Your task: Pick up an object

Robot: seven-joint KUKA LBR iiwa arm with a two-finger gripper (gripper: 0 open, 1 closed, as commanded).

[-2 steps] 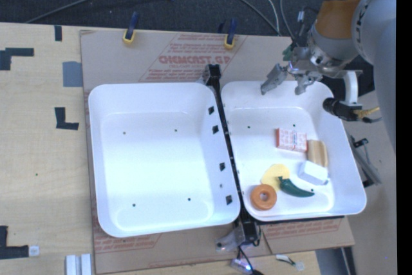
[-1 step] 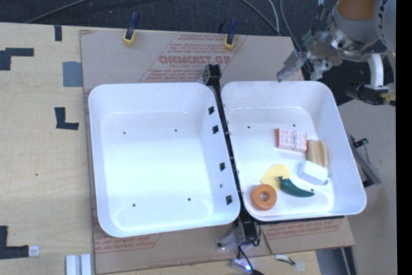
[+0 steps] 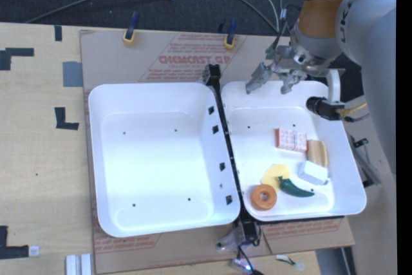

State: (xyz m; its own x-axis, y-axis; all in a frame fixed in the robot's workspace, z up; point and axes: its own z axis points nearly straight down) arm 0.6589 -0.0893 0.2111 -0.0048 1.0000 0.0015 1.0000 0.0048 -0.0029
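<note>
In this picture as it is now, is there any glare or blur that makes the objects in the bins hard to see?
In the camera view, soft glare brightens the floor of the left bin without hiding anything; the right bin is evenly lit, and the orange ring and green pepper read clearly with faint shadows; the gripper looks slightly soft, so fine detail there is lost.

Both bins: white, left bin [image 3: 103, 106] and right bin [image 3: 351, 203]. Contents of right bin: red-and-white patterned packet [image 3: 291, 139], tan block [image 3: 317, 152], white block [image 3: 313, 172], yellow piece [image 3: 275, 174], dark green pepper [image 3: 295, 188], orange ring [image 3: 263, 197]. Arm [image 3: 360, 16]: grey, orange band.
</note>
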